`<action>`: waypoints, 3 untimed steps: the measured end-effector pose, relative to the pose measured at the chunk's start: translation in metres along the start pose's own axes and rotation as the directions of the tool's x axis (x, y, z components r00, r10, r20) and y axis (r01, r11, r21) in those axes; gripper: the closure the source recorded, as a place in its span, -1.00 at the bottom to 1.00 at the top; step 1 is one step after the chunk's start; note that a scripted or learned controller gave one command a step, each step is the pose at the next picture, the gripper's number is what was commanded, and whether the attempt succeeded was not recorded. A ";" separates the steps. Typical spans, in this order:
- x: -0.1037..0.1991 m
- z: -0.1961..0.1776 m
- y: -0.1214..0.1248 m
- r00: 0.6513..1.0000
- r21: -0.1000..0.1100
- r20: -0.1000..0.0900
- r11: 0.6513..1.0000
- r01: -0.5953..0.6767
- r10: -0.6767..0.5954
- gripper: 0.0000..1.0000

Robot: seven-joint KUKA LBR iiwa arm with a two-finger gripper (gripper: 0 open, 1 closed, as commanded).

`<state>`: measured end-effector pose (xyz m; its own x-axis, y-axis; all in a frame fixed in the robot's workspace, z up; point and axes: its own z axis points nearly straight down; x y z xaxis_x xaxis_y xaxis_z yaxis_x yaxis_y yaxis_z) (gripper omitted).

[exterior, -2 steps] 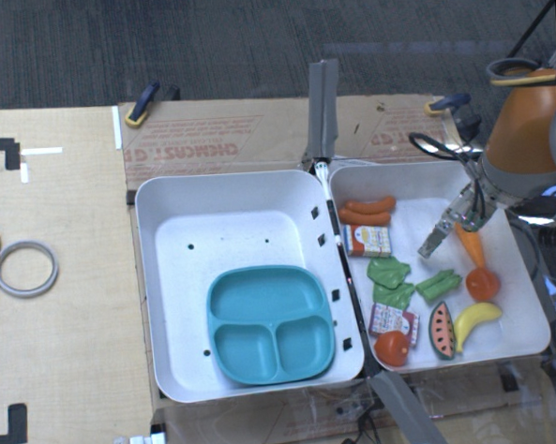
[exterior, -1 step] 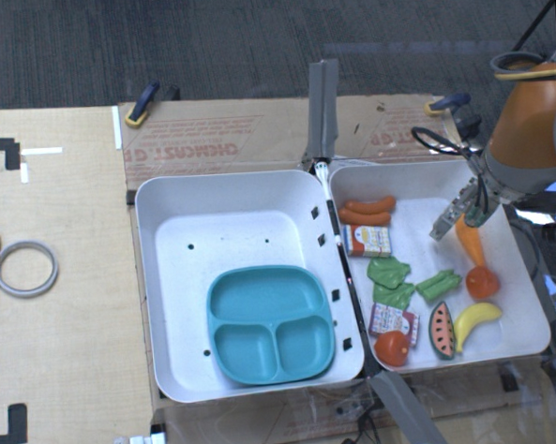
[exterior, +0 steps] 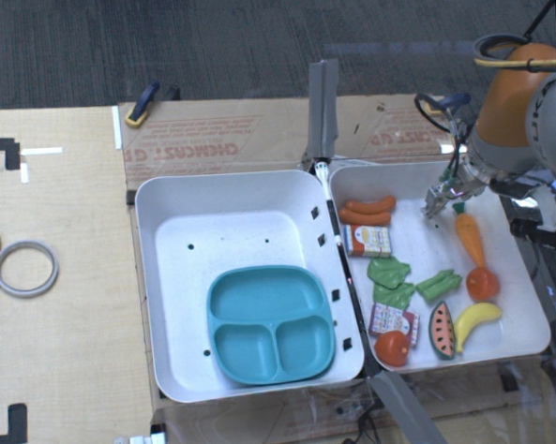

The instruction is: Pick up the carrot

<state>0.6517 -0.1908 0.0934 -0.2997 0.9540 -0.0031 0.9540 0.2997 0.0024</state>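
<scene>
The carrot [exterior: 470, 239] is orange with a small green top and lies lengthwise near the right wall of the right bin [exterior: 402, 182]. Its green end points toward the back. My gripper [exterior: 443, 201] hangs low at the back of that bin, just left of and above the carrot's green end, close to it. Nothing can be made out in the gripper. The grey arm with its orange band [exterior: 514, 80] comes in from the upper right.
The right bin also holds two sausages [exterior: 367, 211], a packet [exterior: 371, 242], green leaves [exterior: 390, 273], a green pod [exterior: 439, 283], a red ball [exterior: 482, 284], a banana [exterior: 477, 321], a watermelon slice [exterior: 441, 330] and a tomato [exterior: 392, 348]. A teal divided plate [exterior: 270, 323] lies in the left bin.
</scene>
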 end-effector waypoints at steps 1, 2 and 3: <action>0.000 0.000 0.000 1.000 0.000 0.000 1.000 0.000 0.000 -1.00; 0.000 -0.022 -0.062 1.000 -0.005 -0.016 1.000 0.001 -0.001 -1.00; 0.007 -0.005 -0.073 0.999 -0.017 -0.012 0.999 0.038 -0.038 -1.00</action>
<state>0.5800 -0.2060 0.0982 -0.3359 0.9419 0.0093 0.9418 0.3357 0.0193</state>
